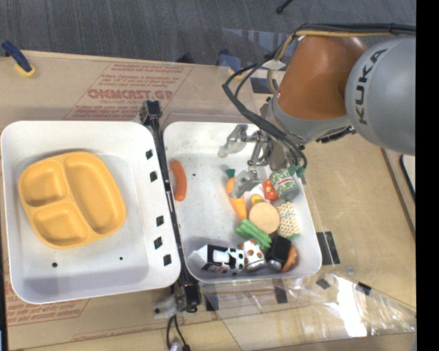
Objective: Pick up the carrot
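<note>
The carrot [238,202] is a small orange piece with a green top, lying in the right bin [205,218] at the left edge of a heap of toys. My gripper [247,165] hangs low over the bin's back right part, directly above and just behind the carrot. Its metal parts overlap the carrot's upper end. The view does not reveal whether the gripper touches the carrot. The arm's orange band [318,75] and grey wrist sit behind the bin.
An orange sausage-shaped toy [178,179] lies alone near the right bin's left wall. Several toys are piled at the right and front: a round tan piece [263,216], a green one [254,232], a cow-patterned one [230,257]. A yellow divided plate [71,197] fills the left bin [29,269].
</note>
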